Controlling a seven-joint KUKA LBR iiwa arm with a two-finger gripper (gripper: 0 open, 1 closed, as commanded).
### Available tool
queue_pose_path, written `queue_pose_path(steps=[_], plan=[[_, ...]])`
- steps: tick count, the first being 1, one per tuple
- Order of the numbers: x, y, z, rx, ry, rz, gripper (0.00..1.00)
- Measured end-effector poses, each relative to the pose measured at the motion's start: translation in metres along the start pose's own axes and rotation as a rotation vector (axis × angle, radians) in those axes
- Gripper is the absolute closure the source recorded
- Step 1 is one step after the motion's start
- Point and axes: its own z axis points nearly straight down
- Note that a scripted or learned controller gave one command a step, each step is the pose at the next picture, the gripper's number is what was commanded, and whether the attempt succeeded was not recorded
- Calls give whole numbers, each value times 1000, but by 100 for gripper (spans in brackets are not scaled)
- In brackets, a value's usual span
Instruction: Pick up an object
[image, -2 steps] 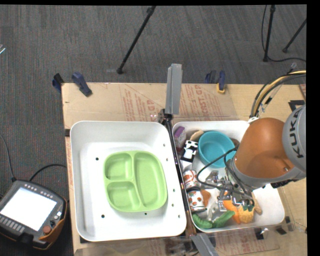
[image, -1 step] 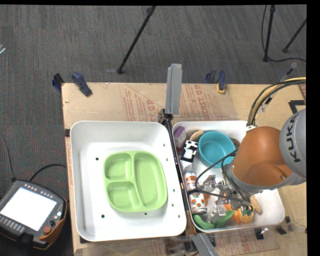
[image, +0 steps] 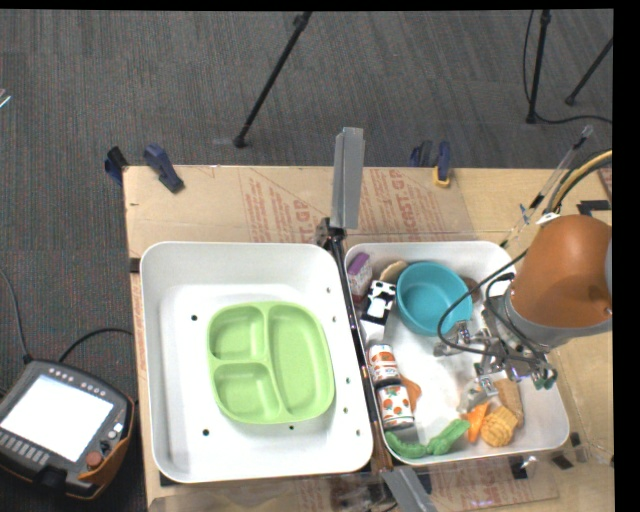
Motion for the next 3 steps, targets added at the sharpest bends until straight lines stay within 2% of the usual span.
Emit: queue_pose_path(steps=[1,2,3], plan=[[-95,-31,0,-2,-2,-72,0],[-118,5,-2,-2,-3,66,0],[-71,46,0,-2,0,202,0]])
